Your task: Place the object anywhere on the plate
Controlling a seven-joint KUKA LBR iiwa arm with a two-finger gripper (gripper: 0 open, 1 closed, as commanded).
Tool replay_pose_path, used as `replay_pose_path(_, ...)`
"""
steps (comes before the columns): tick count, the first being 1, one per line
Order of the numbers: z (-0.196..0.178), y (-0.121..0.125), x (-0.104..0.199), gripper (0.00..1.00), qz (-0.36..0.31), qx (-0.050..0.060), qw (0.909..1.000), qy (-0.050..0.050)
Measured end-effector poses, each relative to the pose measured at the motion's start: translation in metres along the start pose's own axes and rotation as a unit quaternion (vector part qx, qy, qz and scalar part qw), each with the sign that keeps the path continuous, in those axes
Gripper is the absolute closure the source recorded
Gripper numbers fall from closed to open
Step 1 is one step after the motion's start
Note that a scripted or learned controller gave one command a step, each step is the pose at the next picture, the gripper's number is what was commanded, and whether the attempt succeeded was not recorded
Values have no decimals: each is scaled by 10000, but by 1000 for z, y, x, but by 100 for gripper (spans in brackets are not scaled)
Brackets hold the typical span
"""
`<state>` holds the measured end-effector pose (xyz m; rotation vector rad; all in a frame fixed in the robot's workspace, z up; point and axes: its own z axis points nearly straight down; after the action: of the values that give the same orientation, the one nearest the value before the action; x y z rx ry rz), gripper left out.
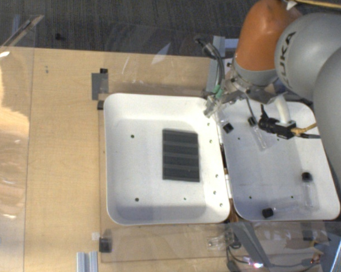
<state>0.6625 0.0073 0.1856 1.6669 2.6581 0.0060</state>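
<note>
The plate [180,154] is a dark grey ribbed rectangle lying flat in the middle of the left bin [125,197]. My gripper [213,104] hangs below the orange wrist band [261,35], over the far end of the rim between the two bins, up and to the right of the plate. Its tip looks small and pale with a bit of green beside it, and I cannot make out any object in it. A small dark piece [227,127] lies in the right bin [284,169] just below the gripper.
Two more small dark bits [306,177] [267,212] sit in the right bin. A black connector with a cable [277,128] hangs off the arm above that bin. The grey arm body [323,55] covers the upper right. Bare wooden bench [46,152] lies left of the bins.
</note>
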Motion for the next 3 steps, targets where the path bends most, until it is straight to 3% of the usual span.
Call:
replay_pose_path(1,0,-20,52,100,2466,14,9691,3)
replay_pose_path(2,77,25,137,100,2629,19,9648,6)
replay_pose_path(3,48,103,197,100,2116,-2,9773,7)
